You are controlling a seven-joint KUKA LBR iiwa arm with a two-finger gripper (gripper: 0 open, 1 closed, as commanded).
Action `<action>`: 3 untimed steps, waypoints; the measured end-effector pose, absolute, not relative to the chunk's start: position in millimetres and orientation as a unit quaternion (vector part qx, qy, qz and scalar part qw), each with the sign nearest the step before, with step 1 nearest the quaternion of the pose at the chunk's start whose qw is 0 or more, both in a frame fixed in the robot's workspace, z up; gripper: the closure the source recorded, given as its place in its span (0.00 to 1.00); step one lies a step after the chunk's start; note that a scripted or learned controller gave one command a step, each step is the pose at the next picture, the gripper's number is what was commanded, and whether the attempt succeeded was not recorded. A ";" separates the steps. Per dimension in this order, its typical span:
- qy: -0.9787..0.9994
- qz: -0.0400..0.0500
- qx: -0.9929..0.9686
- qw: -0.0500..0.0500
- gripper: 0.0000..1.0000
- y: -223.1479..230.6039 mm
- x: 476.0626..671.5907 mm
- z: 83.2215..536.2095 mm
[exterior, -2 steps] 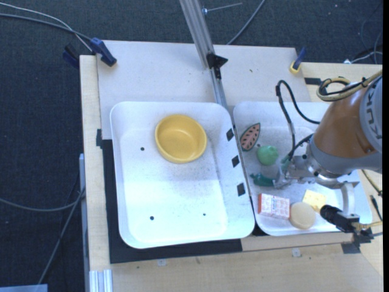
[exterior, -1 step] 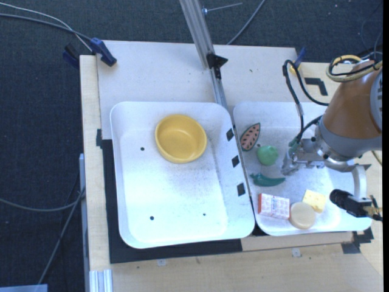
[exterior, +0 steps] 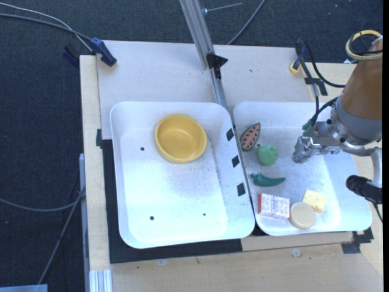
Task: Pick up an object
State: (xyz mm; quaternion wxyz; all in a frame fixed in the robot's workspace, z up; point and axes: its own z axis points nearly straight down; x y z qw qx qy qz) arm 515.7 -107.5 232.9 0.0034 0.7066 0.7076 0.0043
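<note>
You had two shallow white bins: a left bin point(exterior: 130, 224) and a right bin point(exterior: 285, 117). The left contained one round yellow bowl point(exterior: 180, 138). The right contained six items: one watermelon slice point(exterior: 250, 136), one green ball point(exterior: 267, 155), one dark green pepper point(exterior: 267, 179), one red-and-white carton point(exterior: 274, 205), one yellow cheese wedge point(exterior: 314, 199), one round beige disc point(exterior: 302, 215).

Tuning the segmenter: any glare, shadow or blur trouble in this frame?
Camera view: even light, no strong glare on the white bins; soft shadow inside the yellow bowl; small items like the green pepper are low-resolution and slightly soft; the gripper is blurry, its fingers unreadable.
</note>
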 end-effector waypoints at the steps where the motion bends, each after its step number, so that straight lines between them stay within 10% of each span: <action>1: 0.708 0.002 0.707 0.002 1.00 -107.3 517.0 259.1; 3: 0.710 0.002 0.705 -0.001 1.00 10.7 535.3 254.6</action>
